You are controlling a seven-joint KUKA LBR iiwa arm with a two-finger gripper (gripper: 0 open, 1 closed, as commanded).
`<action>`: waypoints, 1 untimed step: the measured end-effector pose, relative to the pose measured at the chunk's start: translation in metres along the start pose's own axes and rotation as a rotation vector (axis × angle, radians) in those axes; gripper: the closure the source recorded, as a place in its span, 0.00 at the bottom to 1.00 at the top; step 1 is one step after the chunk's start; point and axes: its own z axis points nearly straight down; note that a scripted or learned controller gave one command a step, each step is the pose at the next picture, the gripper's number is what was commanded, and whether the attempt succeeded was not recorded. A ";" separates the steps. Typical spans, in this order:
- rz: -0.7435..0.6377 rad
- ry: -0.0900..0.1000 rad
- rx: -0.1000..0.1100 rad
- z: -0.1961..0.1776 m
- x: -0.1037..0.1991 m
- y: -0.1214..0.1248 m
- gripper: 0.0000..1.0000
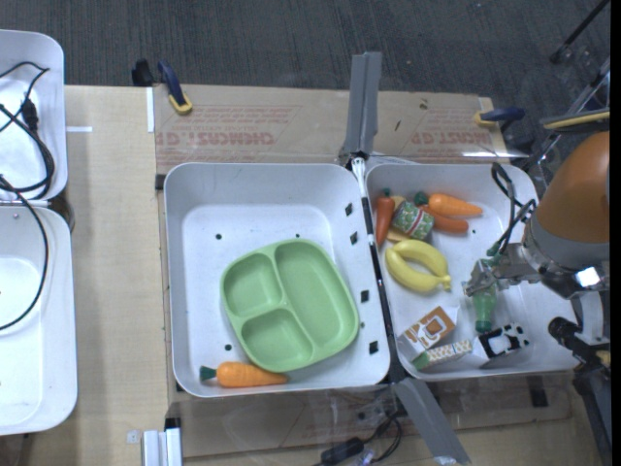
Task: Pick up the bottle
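Observation:
The bottle [482,309] is small and green. It stands or lies in the right bin [529,365], near the middle of that bin's right half. My gripper [484,282] is low in the right bin, directly over the bottle's top end and touching or nearly touching it. The grey arm with its orange band [584,190] comes in from the right over the bin's edge. The upper end of the bottle is hidden under the gripper.
A yellow banana [417,265], two carrots [452,205], a strawberry toy [413,219], a small printed box [435,336] and a black-and-white item [503,341] share the right bin. The left bin [189,260] holds a green divided plate [289,305] and a carrot [245,375].

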 end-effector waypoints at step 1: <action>0.032 0.000 -0.001 0.009 0.005 0.009 1.00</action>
